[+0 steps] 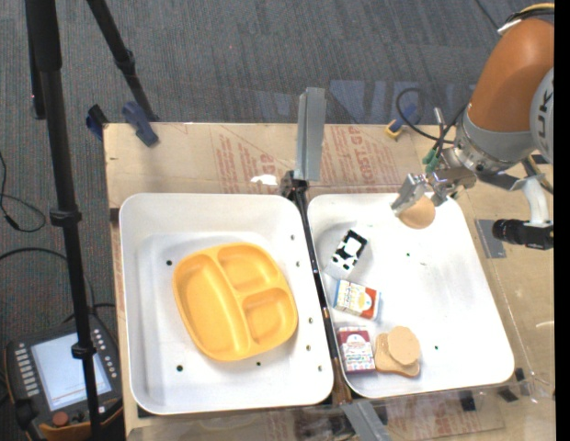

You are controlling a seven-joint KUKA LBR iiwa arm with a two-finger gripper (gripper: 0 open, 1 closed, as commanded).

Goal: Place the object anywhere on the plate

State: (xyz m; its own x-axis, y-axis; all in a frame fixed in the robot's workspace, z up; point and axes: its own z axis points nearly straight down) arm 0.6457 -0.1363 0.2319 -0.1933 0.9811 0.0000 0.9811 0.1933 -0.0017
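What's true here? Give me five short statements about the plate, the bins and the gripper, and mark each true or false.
1. The yellow plate lies in the left bin. True.
2. A tan round object sits between the fingers of the gripper. True.
3. The gripper is above the plate. False: it is over the far edge of the right bin.
4. The plate already has food on it. False: its compartments are bare.
5. The two small cartons lie in the left bin. False: both are in the right bin, near the black-and-white block.
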